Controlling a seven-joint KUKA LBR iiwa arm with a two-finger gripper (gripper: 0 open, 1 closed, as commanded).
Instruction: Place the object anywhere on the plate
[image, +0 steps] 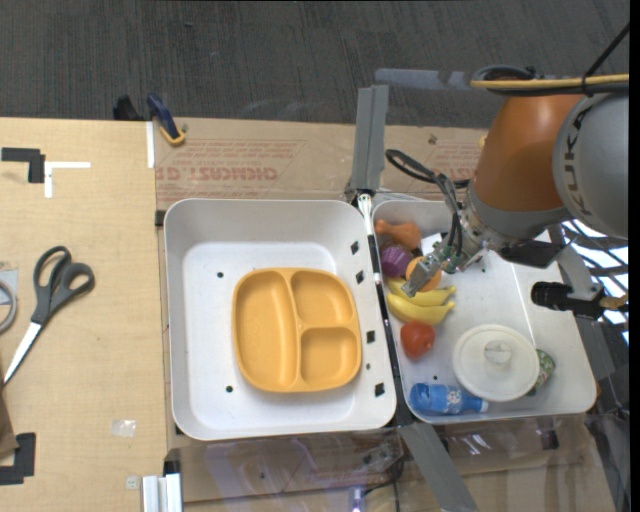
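An orange-yellow plate (296, 329) with three compartments lies in the middle of the left bin (190, 300). The right bin (520, 300) holds several toy foods: a yellow banana (420, 304), a purple piece (395, 262), an orange piece (400, 233) and a red tomato (418, 339). My gripper (432, 268) hangs low over the right bin's left side, right above the banana and beside the purple piece. Whether anything sits between its fingers cannot be made out.
A white round lidded container (496, 361) stands in the right bin's front, with a blue bottle (446, 400) lying at the front edge. Scissors (45, 295) lie on the wooden bench at the left. A grey divider post (367, 140) rises between the bins.
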